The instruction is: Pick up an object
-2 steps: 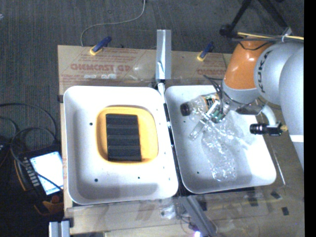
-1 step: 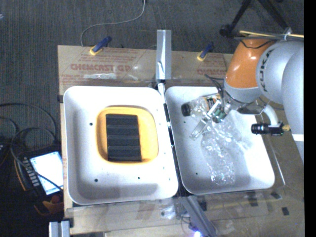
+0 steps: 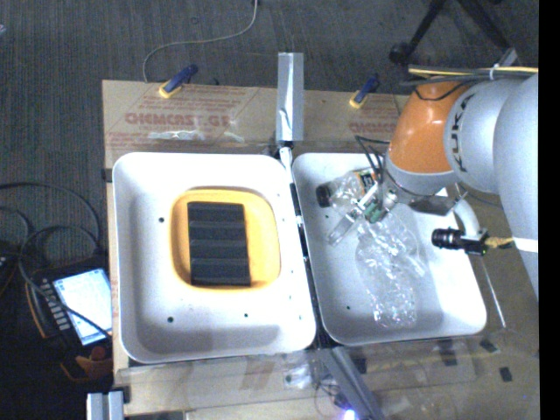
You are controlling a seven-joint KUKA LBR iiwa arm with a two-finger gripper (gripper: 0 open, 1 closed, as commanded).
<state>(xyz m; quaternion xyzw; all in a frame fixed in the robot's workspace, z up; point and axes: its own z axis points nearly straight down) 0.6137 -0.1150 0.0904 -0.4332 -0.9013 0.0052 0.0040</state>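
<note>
Two white bins sit side by side; the left bin (image 3: 140, 261) holds one yellow tray (image 3: 267, 234) with a single dark ribbed block (image 3: 217, 243) lying in it; the right bin (image 3: 455, 309) holds one crumpled clear plastic item (image 3: 389, 265), with the gripper (image 3: 366, 201) just above its upper end, under the arm (image 3: 455, 138).

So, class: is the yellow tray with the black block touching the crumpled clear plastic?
Apart. The camera view shows the yellow tray in the left bin, the clear plastic in the right bin, rims between.
</note>
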